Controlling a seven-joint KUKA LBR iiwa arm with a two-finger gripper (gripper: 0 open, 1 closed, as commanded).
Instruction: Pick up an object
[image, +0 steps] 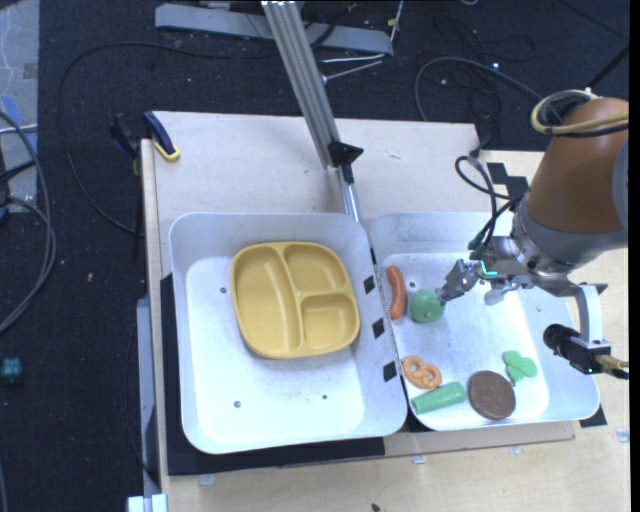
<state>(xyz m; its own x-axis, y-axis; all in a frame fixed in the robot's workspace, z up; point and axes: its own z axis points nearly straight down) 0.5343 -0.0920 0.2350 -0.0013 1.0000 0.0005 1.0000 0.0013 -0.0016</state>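
1. Green ball (427, 307) sits in right bin (560, 405), upper-left part, just at 3 o'clock of orange sausage (397, 291) lying along the bin's left wall.
2. Gripper (452, 286) hangs just at 1 o'clock of the ball, tips close to it, possibly touching; can't tell how wide the claw is or whether anything is pinched.
3. Arm (580, 190) comes in from 3 o'clock, orange band over grey wrist.
4. Elsewhere in right bin: pretzel (422, 374) at 6 o'clock of the ball, green cylinder (438, 397) just below the pretzel, brown disc (491, 394) beside it at 3 o'clock, small green piece (519, 365) at 1 o'clock of the disc.
5. Left bin (200, 400) holds yellow divided tray (296, 299), three compartments.
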